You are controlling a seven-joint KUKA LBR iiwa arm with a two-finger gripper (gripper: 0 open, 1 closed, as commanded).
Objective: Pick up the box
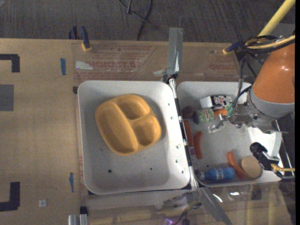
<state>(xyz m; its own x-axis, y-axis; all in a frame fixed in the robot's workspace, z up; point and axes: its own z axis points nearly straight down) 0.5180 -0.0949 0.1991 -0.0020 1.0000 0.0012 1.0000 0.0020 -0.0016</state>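
Note:
The box (215,100) is small and white with dark printing, and lies at the far side of the right bin (213,153). Just in front of it a green can (203,115) lies on its side. My gripper (219,123) hangs low over the bin, immediately to the right of the can and a little nearer than the box. The grey wrist and orange band (276,81) hide the bin's right part. No object shows between the gripper's tips.
The right bin also holds a dark round item (187,111), two red sausages (198,144), an orange sausage (233,162), a blue bottle (220,174) and a tan disc (251,167). A yellow divided plate (128,123) sits in the left bin (136,177).

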